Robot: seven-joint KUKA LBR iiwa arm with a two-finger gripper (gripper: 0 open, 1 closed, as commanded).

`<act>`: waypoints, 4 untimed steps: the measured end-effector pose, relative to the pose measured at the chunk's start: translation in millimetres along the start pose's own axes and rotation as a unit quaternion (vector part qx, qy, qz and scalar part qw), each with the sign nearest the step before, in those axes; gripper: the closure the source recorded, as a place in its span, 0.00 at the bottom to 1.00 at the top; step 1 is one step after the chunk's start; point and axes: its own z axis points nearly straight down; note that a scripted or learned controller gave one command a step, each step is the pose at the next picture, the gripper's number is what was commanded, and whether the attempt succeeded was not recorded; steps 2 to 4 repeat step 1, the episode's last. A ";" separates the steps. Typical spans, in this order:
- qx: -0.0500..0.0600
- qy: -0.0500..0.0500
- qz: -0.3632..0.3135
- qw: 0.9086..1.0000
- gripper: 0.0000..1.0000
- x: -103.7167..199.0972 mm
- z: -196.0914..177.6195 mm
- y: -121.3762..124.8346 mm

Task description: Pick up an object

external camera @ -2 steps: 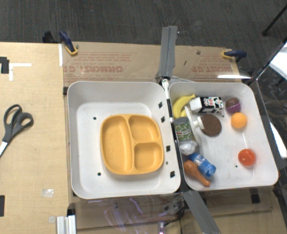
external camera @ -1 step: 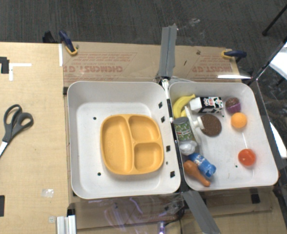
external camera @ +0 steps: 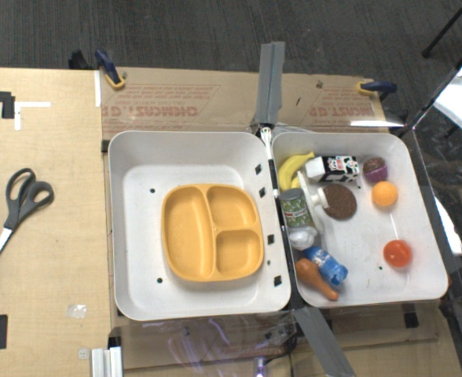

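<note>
Small things crowd the right bin (external camera: 419, 285), ready for picking: a banana (external camera: 291, 167), a milk carton (external camera: 337, 166), an orange ball (external camera: 384, 195) and a red ball (external camera: 397, 253). A yellow tray (external camera: 213, 232) fills the left bin (external camera: 129, 234). The tool's state cannot be told.

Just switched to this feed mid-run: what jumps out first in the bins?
A yellow divided tray sits alone in the left bin. The right bin holds a cluster along its left wall: banana, green can, blue bottle. An orange ball and a red ball lie apart towards its right.
</note>
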 end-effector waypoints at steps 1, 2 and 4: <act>0.001 0.001 -0.065 0.998 1.00 10.8 -14.2 13.1; 0.001 0.001 -0.065 0.998 1.00 10.8 -14.2 13.1; 0.001 0.001 -0.065 0.998 1.00 10.8 -14.2 13.1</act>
